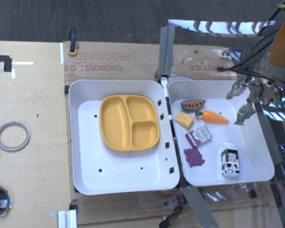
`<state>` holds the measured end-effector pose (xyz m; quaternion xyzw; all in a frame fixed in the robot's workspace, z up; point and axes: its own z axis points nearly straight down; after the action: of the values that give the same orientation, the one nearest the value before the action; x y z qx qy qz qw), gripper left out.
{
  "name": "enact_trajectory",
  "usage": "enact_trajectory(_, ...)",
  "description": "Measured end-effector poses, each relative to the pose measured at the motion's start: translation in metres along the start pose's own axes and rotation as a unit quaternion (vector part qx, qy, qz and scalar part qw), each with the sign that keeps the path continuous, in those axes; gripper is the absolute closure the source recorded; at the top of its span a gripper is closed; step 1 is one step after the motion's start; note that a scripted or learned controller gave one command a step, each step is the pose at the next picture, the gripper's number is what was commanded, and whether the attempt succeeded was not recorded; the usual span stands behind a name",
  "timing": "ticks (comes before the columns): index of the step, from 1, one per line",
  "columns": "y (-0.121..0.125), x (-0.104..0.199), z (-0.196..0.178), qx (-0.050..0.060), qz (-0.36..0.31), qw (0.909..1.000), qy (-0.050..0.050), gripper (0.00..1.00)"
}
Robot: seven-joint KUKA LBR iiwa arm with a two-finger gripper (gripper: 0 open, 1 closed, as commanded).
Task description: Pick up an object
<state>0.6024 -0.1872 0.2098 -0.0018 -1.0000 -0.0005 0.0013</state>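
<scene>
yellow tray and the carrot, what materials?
Yellow tray: likely moulded plastic, matte; uniform colour, rounded compartment walls, soft highlights. Carrot: probably plastic or rubber toy food; flat saturated orange, smooth surface. Too small to tell hard from soft.

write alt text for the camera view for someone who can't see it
Two white bins sit side by side: the left bin holds a yellow divided plate, the right bin toy foods including a carrot and a milk carton. The robot's claw hovers over the right bin's far right side.
</scene>
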Motion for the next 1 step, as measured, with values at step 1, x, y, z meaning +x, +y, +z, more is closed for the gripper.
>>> enact_trajectory(1,0.0215,-0.0138,0.1152,0.001,0.168,0.9858,-0.004,0.00)
